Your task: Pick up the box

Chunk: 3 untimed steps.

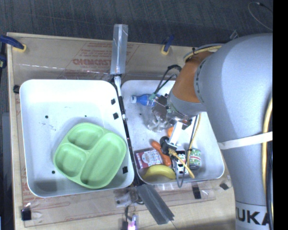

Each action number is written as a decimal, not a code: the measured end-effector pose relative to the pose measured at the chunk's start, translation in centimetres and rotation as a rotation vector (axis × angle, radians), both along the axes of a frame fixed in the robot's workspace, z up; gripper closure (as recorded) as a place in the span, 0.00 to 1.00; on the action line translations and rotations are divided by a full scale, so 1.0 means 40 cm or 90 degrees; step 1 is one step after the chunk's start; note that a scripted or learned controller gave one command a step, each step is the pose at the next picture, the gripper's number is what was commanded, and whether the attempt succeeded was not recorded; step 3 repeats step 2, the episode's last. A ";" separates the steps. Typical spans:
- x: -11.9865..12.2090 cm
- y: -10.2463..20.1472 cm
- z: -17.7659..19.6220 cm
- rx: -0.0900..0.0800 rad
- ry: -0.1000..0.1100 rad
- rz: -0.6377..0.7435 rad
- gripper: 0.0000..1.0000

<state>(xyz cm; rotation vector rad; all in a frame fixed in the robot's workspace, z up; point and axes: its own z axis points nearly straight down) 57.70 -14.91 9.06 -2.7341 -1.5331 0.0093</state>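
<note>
The box [146, 158] is small and dark red with a pale label. It lies flat at the front left of the right bin [134, 87], next to the divider. My gripper [156, 115] hangs over the middle of that bin, above a clear plastic bottle with a blue cap [143, 99]. It is behind the box and apart from it. The box has nothing on top of it, and a banana [158, 172] touches its front right corner.
An orange carrot-like piece [159, 146] lies just right of the box. A small green can [195, 158] stands near the right wall. In the left bin [38, 95], a green divided plate [90, 155] sits at the front. The grey arm covers the right bin's right side.
</note>
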 end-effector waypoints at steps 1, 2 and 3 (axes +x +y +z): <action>0.000 0.000 0.000 0.000 0.000 0.000 0.00; 0.199 0.041 0.224 -0.001 -0.003 -0.041 0.00; 0.199 0.041 0.224 -0.001 -0.003 -0.041 0.00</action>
